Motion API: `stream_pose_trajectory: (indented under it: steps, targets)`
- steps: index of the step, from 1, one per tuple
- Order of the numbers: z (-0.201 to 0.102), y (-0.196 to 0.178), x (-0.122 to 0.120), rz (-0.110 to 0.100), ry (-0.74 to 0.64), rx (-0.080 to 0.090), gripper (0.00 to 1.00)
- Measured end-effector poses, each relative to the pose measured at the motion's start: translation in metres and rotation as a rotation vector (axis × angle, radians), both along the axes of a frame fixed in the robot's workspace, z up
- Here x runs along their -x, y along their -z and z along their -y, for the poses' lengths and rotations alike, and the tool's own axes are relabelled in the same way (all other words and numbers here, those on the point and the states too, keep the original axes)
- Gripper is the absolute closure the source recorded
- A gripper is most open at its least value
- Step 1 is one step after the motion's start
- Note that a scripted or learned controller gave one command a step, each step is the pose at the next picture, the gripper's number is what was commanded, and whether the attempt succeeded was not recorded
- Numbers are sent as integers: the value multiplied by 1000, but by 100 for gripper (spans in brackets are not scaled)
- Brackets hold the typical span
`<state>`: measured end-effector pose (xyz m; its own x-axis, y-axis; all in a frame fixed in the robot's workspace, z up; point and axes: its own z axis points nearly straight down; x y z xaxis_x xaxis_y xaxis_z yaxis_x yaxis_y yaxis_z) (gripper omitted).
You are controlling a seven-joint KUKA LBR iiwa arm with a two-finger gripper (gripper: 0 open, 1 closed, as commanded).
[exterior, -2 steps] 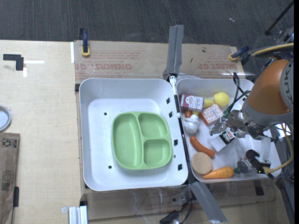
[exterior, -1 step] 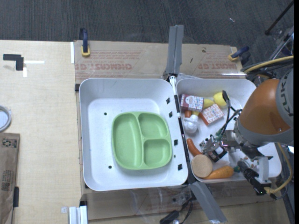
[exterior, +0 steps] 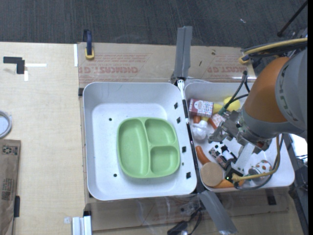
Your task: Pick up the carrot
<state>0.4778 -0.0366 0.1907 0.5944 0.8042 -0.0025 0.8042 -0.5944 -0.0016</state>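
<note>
The carrot (exterior: pixel 224 183) appears as a bright orange piece against the front wall of the right bin (exterior: pixel 281 176). It is partly hidden by a tan round disc (exterior: pixel 212 173) and by the robot's own parts. My gripper (exterior: pixel 221 144) is low over the middle of the right bin, above and a little behind the carrot, among the clutter. The grey arm with its orange band (exterior: pixel 266 97) reaches in from the right and covers much of that bin.
A red-orange stick (exterior: pixel 201 154) lies by the right bin's left wall, with a white lump (exterior: pixel 199 129), a red and white carton (exterior: pixel 201 106) and a yellow item (exterior: pixel 230 103) behind it. The left bin (exterior: pixel 98 131) holds a green divided plate (exterior: pixel 148 147).
</note>
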Motion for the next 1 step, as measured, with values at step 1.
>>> stream_pose_trajectory:
  steps: [1]
  targets:
    - [-13,0,0,-1,306,1,0]
